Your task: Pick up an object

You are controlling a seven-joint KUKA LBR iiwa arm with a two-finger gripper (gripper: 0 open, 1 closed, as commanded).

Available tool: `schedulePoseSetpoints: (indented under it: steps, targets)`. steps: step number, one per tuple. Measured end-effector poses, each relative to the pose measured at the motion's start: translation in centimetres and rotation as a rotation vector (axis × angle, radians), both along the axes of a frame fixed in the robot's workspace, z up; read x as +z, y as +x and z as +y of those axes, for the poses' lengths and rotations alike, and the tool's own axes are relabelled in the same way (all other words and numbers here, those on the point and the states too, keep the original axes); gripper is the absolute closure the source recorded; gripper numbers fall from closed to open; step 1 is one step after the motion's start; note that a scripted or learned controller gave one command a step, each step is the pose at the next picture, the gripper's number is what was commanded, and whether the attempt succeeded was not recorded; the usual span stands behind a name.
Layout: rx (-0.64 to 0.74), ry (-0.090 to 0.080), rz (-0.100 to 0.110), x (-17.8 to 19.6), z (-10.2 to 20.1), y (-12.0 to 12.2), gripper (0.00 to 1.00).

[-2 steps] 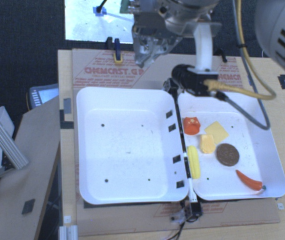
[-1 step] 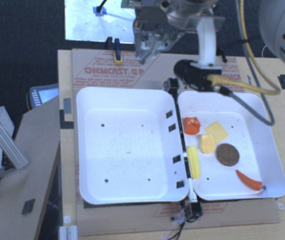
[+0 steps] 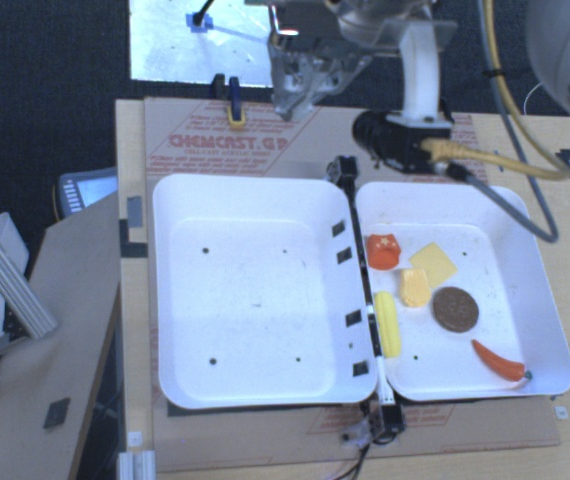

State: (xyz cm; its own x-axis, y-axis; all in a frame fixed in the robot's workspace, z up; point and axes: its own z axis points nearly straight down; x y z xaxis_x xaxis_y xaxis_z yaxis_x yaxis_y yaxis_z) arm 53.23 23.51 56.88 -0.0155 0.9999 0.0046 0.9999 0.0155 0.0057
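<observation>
My gripper (image 3: 292, 96) hangs high above the bench, beyond the far rim of the left bin (image 3: 255, 393), with nothing visible between its fingers. In the right bin (image 3: 540, 268) lie several items: an orange-red piece (image 3: 383, 251) by the divider, a pale yellow slice (image 3: 433, 263), a small yellow block (image 3: 415, 288), a round brown cookie (image 3: 455, 309), a yellow corn-like piece (image 3: 388, 325) along the divider, and a red chili pepper (image 3: 498, 361) near the front right corner.
A cardboard sheet (image 3: 215, 140) lies under both bins. Black clips (image 3: 345, 230) run along the divider between the bins. A yellow-and-blue clamp (image 3: 234, 100) sits at the cardboard's far edge. A yellow cable (image 3: 505, 163) trails over the right bin's far corner.
</observation>
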Motion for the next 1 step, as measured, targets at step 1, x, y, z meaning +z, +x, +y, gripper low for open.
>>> schedulePoseSetpoints:
  steps: [1]
  targets:
    - [0.003, 0.001, -0.001, 1.09, 0.03, 0.02, 1.0]
